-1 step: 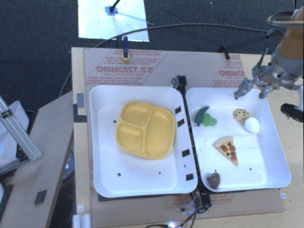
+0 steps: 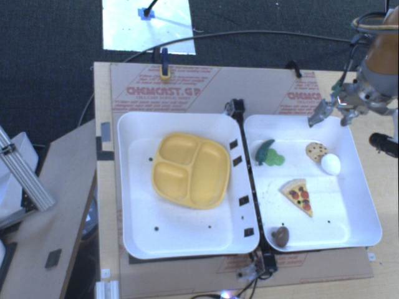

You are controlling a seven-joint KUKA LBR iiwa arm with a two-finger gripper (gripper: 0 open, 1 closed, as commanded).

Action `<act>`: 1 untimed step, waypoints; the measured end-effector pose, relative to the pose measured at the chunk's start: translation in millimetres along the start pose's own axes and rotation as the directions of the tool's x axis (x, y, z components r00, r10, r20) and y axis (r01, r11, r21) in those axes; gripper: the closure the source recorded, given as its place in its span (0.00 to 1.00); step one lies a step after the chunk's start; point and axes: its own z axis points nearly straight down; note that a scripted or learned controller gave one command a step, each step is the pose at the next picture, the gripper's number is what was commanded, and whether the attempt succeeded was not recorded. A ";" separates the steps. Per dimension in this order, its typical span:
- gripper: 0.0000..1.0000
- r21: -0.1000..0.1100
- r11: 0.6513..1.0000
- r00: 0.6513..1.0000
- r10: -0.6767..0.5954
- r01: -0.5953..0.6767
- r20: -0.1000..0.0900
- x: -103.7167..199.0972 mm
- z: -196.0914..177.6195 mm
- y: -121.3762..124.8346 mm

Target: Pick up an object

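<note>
Down at the near edge of the right bin point(image 2: 368, 229) sits a small brown lump point(image 2: 280, 235), tucked against the divider where the two bins meet, and just beyond it a toy pizza slice point(image 2: 298, 196) lies flat with its point aimed at the near right corner. Farther back are a green broccoli piece point(image 2: 268, 154), a speckled cookie point(image 2: 316, 150) and a white egg point(image 2: 330, 164), the last two touching. These are scattered loosely across the bin floor, apart enough that most could be reached from above, which I take to be the idea. Over in the left bin point(image 2: 137, 229) a yellow divided plate point(image 2: 191, 169) lies alone. The gripper point(image 2: 332, 111) hangs over the far rim of the right bin, its two fingers spread apart with nothing between them. Any piece would do for the pick; the cookie and egg lie nearest to it, the egg smooth and round, likely to roll.
</note>
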 end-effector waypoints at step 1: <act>0.00 0.005 1.000 1.000 0.001 -0.001 -0.001 -1.0 64.6 -1.0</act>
